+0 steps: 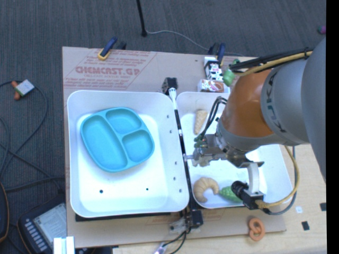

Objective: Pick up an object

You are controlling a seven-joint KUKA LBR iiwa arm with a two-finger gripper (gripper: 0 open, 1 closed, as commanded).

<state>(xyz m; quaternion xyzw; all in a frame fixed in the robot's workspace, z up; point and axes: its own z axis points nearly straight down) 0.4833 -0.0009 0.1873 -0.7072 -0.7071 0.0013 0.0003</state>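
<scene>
My gripper (pixel 203 153) hangs low over the left part of the right bin (pixel 283 179), under the orange wrist band. A beige croissant (pixel 205 188) lies just in front of it, near the bin's front edge. Beside the croissant, to the right, lies a green toy (pixel 228 193). Behind the gripper a pale bread stick (pixel 201 121) rests against the bin's far left side. The arm hides the middle of this bin. I see nothing held in the gripper.
The left bin (pixel 90 192) holds a blue divided plate (pixel 116 138). An orange ring (pixel 256 228) lies on the cardboard in front of the right bin. Blue clamps (pixel 107 47) and a small printed box (pixel 212 83) sit along the far edge.
</scene>
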